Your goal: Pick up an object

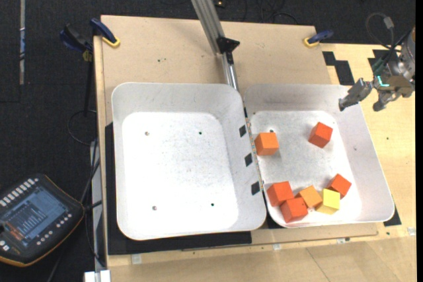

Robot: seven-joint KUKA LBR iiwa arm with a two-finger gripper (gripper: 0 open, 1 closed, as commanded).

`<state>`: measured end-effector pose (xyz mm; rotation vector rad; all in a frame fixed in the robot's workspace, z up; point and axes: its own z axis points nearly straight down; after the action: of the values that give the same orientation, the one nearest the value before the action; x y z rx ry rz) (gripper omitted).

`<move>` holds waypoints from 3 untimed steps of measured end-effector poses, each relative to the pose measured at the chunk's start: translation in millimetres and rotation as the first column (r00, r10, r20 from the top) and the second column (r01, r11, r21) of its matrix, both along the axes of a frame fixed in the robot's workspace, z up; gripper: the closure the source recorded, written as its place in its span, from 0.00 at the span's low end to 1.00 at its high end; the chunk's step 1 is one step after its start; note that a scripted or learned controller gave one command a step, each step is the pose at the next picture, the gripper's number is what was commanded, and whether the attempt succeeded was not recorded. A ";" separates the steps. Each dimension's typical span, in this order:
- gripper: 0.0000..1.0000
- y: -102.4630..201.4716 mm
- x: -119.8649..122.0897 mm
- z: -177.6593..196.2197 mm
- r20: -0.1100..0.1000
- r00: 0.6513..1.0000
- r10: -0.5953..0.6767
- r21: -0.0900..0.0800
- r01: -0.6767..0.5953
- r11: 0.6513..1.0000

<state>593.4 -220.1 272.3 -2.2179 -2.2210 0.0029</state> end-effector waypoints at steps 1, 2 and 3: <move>0.00 0.2 0.8 2.0 0.003 1.000 0.002 -0.002 -0.002 1.000; 0.00 1.4 -3.5 -61.9 -0.003 1.000 -0.002 0.001 0.002 1.000; 0.00 10.0 -5.8 -109.2 -0.002 1.000 -0.002 0.001 0.002 1.000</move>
<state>587.6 -210.2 163.1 -2.2187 -2.2177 0.0040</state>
